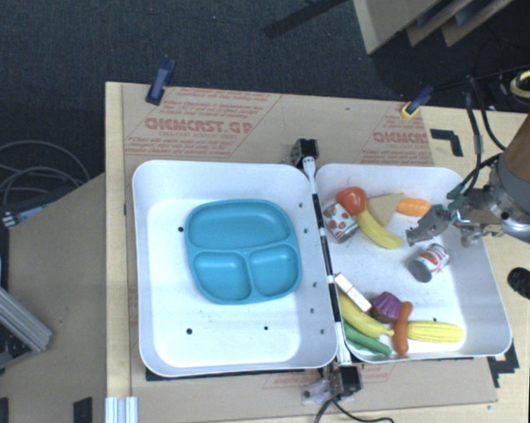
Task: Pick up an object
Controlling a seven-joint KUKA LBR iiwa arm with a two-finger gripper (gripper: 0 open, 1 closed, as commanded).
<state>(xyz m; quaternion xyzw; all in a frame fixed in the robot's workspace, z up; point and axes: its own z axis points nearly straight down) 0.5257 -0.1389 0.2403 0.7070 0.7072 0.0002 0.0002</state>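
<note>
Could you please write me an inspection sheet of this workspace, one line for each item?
Surface: bench covered with printed cardboard, bearing two white bins.
Job's things: right bin holds a banana, tomato, small can, corn cob, carrot and other toy foods.
Clutter: left bin holds a blue divided plate.
Grippers: pincer over the right bin, above the can, fingers spread, nothing between them.
Cables: loops on the floor at left; black cables at upper right.
Surroundings: dark carpet; blue clamps on the bench's far edge.
</note>
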